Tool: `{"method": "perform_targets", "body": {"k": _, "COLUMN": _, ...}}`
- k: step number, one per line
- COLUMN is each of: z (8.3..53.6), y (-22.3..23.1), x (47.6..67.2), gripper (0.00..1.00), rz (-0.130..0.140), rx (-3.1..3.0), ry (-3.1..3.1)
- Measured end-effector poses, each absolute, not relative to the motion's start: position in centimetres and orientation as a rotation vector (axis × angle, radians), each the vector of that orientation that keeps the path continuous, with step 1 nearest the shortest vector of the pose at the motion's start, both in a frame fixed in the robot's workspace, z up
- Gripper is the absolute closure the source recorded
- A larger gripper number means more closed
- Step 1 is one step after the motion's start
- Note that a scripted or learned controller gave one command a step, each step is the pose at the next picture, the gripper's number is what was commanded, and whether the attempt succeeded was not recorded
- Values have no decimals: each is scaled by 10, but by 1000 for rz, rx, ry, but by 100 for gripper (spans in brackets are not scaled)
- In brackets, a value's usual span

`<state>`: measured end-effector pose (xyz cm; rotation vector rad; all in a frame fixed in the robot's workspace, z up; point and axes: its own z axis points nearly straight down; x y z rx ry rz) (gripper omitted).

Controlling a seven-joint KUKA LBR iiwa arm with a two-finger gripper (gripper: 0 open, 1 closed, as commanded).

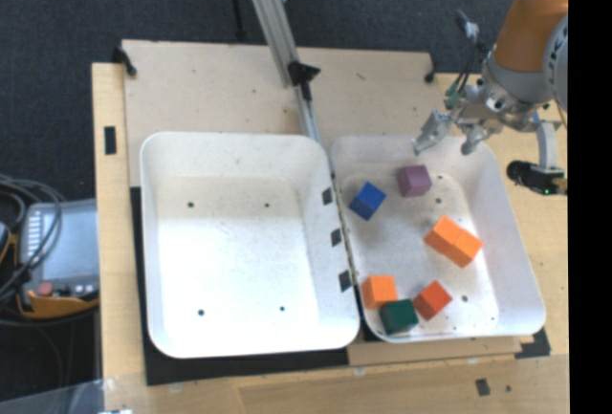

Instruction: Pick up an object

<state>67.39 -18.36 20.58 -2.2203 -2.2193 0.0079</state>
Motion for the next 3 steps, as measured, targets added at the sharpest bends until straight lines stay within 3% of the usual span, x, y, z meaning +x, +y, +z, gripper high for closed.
{"method": "perform_targets", "body": {"k": 2, "z": 96, "y": -179, "x": 675, "gripper": 0, "rz": 5, "rx": -2216, "ry": -2229}}
{"method": "perform_targets", "body": {"k": 3, "z": 110, "y": -180, "x": 676, "gripper": 100, "rz": 2, "rx": -2219, "ry": -2236}}
